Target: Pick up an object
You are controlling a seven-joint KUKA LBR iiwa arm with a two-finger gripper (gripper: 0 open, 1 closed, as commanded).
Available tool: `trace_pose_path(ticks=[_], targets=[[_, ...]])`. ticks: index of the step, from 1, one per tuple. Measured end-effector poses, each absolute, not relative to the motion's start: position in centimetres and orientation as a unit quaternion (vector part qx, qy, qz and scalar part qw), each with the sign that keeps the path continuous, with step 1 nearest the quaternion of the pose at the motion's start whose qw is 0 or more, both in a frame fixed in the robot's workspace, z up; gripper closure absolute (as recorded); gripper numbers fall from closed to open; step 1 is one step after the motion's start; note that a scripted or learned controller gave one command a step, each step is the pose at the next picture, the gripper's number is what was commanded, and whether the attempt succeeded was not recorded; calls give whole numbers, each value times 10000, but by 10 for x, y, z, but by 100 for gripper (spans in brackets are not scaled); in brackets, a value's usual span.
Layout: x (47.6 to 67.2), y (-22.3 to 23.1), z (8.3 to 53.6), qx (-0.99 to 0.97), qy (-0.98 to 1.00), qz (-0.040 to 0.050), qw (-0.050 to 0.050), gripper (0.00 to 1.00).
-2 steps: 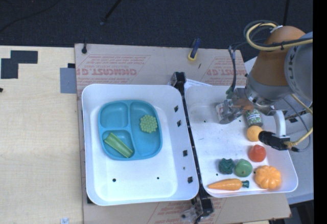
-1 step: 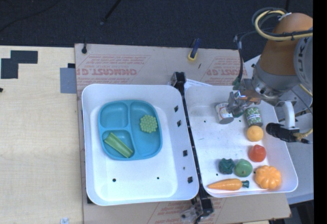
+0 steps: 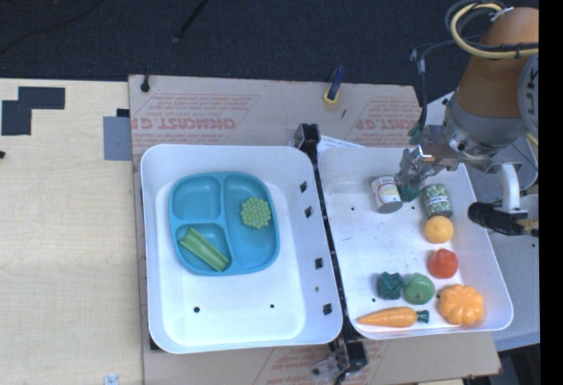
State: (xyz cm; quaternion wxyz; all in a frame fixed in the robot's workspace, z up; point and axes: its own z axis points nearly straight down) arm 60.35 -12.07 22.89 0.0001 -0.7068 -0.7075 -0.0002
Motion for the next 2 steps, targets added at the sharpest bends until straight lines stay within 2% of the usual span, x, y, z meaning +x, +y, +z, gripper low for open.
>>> trace_pose_path(ticks=[2], targets=[[554,-10,237,-7061,-7081,16,27,100]])
